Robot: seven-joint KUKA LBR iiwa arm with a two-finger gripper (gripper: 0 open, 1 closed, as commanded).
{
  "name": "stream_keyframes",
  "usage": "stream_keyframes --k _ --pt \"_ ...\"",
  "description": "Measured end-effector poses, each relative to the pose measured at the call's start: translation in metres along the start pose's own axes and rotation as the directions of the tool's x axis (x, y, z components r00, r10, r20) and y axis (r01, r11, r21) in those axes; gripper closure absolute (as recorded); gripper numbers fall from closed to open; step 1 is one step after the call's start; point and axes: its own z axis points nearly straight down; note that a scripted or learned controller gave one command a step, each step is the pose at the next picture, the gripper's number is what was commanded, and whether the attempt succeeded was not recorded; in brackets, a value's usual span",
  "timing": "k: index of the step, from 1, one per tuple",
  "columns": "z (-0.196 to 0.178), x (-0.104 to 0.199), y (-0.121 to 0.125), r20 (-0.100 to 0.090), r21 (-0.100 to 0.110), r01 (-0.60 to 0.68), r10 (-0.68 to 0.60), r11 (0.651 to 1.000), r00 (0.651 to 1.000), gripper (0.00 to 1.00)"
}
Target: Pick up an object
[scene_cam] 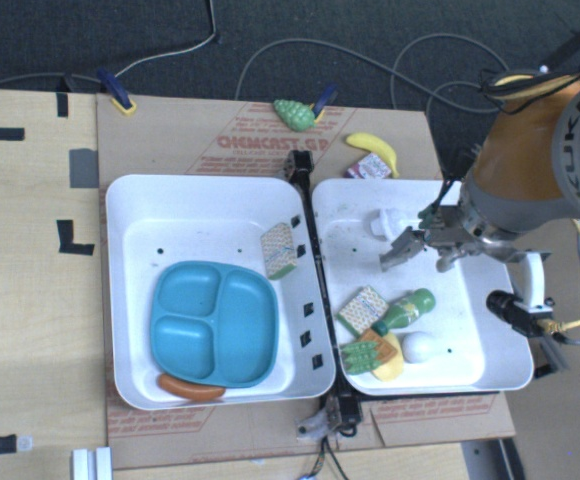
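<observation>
Down at the bottom edge of the frame, the front lip of the cardboard-covered bench (440,423) carries two shallow white bins side by side. From my remote seat I see the left white bin (130,208) holding a blue divided plastic plate (213,323), an orange sausage-shaped toy (190,388) against the plate's lower edge, and a small patterned block (280,249) near the divider. The right white bin (495,368) holds the likelier targets: a green plastic bottle (408,310) lying on its side, a checkered square packet (362,310) touching its lower-left end, a white egg-shaped ball (419,346) just below it, and an orange-and-yellow toy cluster (378,354) at the bin's lower left. The grey two-finger gripper (425,250) hangs over the upper middle of that bin, its fingers spread apart with nothing between them. A small white cup-like piece (384,224) sits just up and left of the fingers. I judge the green bottle the clearest pick: it lies just below the fingers, slightly left, its long axis running from lower left to upper right, so the fingers would need to drop and close across that axis.
</observation>
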Motion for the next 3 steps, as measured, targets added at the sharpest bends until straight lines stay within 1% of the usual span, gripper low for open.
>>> stream_keyframes --k 1,2,3 --pt "0.125 0.000 -0.053 0.000 0.001 -0.002 0.002 1.000 1.000 0.00" --pt "0.128 0.013 0.026 0.002 -0.007 0.000 0.000 1.000 1.000 0.00" --pt "0.128 0.001 0.083 0.002 -0.006 0.000 0.000 1.000 1.000 0.00"
